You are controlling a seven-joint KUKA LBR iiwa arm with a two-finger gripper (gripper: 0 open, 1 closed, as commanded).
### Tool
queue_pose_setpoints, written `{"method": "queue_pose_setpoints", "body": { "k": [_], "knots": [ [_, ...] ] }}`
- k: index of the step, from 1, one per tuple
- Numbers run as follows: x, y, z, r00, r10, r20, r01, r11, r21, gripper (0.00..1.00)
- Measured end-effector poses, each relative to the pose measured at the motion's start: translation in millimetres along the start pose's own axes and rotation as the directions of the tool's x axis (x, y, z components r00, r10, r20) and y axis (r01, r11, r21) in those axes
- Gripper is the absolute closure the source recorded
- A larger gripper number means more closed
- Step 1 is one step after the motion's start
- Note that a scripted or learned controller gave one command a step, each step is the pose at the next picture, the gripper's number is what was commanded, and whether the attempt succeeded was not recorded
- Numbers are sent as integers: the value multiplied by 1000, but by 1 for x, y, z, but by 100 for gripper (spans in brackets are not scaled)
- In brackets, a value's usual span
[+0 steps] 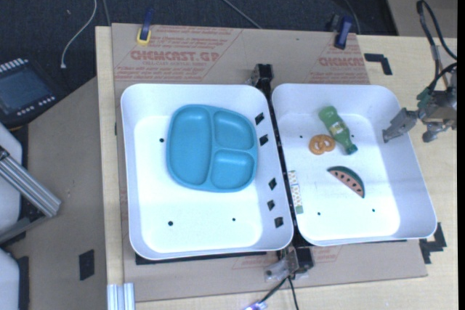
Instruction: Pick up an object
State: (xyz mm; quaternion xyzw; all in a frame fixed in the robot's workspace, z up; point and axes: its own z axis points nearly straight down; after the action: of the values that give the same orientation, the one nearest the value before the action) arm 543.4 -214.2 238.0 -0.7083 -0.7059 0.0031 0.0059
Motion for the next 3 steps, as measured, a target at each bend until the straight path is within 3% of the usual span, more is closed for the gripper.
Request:
{"method": "queue_pose_setpoints", "body": {
  "k": [1, 3],
  "knots": [
    [1, 3, -7, 1000, -4, 3, 4, 1000, -12, 0],
    [-4, 12, 103, 1000, -5, 1, 5, 1000, -7, 0]
  ]
}}
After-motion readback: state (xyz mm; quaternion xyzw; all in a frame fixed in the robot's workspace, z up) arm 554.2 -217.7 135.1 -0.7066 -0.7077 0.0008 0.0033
